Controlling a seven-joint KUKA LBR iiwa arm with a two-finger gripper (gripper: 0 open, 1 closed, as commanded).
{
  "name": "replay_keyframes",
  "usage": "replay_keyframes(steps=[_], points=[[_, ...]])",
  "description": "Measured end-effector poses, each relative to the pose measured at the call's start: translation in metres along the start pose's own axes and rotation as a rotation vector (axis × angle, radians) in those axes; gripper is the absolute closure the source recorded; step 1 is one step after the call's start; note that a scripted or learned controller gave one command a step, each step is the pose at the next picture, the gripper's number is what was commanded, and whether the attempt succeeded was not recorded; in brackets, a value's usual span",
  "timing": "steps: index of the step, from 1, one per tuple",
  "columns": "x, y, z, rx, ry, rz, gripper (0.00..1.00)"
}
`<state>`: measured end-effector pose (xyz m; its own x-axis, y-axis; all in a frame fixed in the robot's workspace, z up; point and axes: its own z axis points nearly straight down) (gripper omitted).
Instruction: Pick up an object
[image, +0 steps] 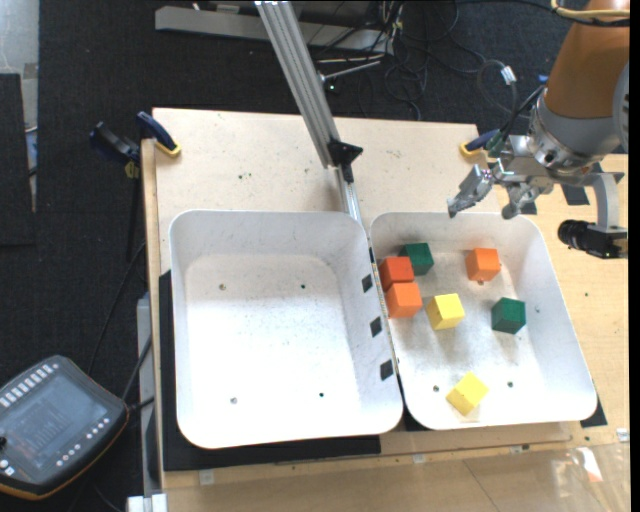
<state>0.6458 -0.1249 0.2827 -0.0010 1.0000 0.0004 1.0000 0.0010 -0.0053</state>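
A wooden desk (260, 150) seen from above carries two shallow white bins side by side. The left bin (190, 300) has a bare, speckled floor. The right bin (560, 330) holds seven small blocks. Two orange blocks (400, 284) sit touching each other by its left wall, with a green block (418, 257) just beside the upper one. Another orange block (483, 263) lies near the far wall. A yellow block (446, 310) sits mid-bin, a second green block (509, 315) to its right, and a second yellow block (467, 393) near the front edge.

The grey arm with its orange band (590, 60) reaches in from the right. Its jaws (492, 200) hover above the right bin's far rim, spread apart with nothing between them, well clear of every block.
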Motion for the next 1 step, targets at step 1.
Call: replay_keyframes(steps=[1], points=[[0.0001, 0.0007, -0.0031, -0.005, -0.001, -0.002, 0.00]])
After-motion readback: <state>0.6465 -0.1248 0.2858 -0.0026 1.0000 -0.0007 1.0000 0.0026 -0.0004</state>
